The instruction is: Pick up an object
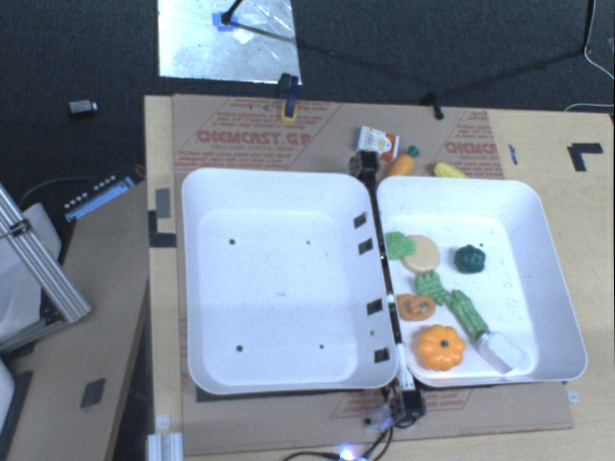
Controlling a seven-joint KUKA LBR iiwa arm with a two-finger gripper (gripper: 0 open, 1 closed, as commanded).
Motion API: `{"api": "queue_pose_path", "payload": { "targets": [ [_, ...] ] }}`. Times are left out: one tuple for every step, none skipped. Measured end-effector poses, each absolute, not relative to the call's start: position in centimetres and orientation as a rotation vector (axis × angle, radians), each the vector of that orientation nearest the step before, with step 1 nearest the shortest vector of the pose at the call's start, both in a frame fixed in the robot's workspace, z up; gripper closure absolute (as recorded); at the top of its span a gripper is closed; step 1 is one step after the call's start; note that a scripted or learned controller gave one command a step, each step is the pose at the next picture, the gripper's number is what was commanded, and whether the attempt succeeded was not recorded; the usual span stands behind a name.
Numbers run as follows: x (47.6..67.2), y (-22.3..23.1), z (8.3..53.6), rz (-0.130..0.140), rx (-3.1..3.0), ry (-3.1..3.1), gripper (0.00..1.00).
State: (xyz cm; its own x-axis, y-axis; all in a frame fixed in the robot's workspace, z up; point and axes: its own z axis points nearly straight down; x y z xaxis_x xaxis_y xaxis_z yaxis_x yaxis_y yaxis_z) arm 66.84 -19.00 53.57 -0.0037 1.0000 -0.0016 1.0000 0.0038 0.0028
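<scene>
Claw: its state cannot be told.
Objects: pumpkin [441,347], cucumber [468,313], dark green lump [470,258] near the right bin [550,257]'s left edge.
Progress: nothing lifted; whole pick remains.

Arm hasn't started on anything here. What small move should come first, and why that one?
Probably bring the arm in over the right bin and hover above the orange pumpkin. All the toys lie in that bin, and the pumpkin is large, rounded and near the front wall, with only the orange ring piece close by. The dark green item stands clear as an alternative.
</scene>
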Motion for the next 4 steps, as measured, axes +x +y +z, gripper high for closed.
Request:
{"api": "queue_pose_path", "payload": {
  "targets": [
    [65.5, -17.9, 53.6, 0.002, 2.215, 2.224, 1.00],
    [65.4, -16.7, 53.6, 0.002, 2.215, 2.223, 1.00],
    [64.4, -15.5, 53.6, 0.003, 2.215, 2.224, 1.00],
    [66.9, -21.0, 53.5, 0.000, 2.219, 2.215, 1.00]
  ]
}}
